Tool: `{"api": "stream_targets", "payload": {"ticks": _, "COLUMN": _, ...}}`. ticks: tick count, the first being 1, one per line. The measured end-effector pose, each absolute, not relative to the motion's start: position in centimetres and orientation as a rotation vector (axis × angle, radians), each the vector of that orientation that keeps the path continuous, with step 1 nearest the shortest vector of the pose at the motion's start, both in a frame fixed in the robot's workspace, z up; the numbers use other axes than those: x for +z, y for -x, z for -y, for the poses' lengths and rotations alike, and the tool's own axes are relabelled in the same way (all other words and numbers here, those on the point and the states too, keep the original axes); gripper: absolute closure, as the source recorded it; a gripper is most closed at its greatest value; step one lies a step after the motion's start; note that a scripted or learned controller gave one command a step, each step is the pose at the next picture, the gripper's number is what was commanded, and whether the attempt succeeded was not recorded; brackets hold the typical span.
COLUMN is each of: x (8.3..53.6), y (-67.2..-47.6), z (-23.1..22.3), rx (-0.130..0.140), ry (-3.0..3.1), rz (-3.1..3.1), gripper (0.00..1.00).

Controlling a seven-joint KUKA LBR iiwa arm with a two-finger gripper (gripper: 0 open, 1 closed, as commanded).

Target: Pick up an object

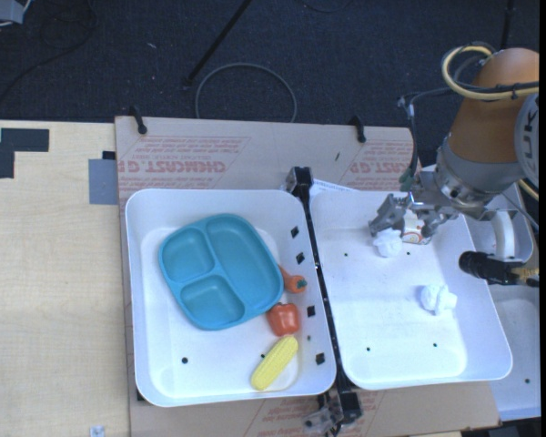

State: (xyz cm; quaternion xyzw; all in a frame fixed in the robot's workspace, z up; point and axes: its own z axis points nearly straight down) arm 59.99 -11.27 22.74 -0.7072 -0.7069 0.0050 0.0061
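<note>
Gripper (402, 228) hangs low in the right bin (491, 335) over a white wad (388, 242), touching or nearly so, but you cannot tell how its fingers stand, so center them astride the wad and close before you lift.

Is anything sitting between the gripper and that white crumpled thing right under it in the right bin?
Nothing visible does. The gripper sits directly at the white crumpled object near the back of the right bin, with no other item between them. The second white crumpled piece lies apart, nearer the front, out of the way.
</note>
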Motion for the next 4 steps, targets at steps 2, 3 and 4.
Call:
{"api": "stream_targets", "payload": {"ticks": 2, "x": 17.4, "y": -60.8, "z": 11.4, "rx": 0.007, "ry": 2.217, "rz": 2.218, "gripper": 0.00}}
{"api": "stream_targets", "payload": {"ticks": 3, "x": 11.2, "y": -60.0, "z": 11.4, "rx": 0.008, "ry": 2.216, "rz": 2.217, "gripper": 0.00}}
{"api": "stream_targets", "payload": {"ticks": 4, "x": 8.6, "y": -60.0, "z": 11.2, "rx": 0.005, "ry": 2.218, "rz": 2.218, "gripper": 0.00}}
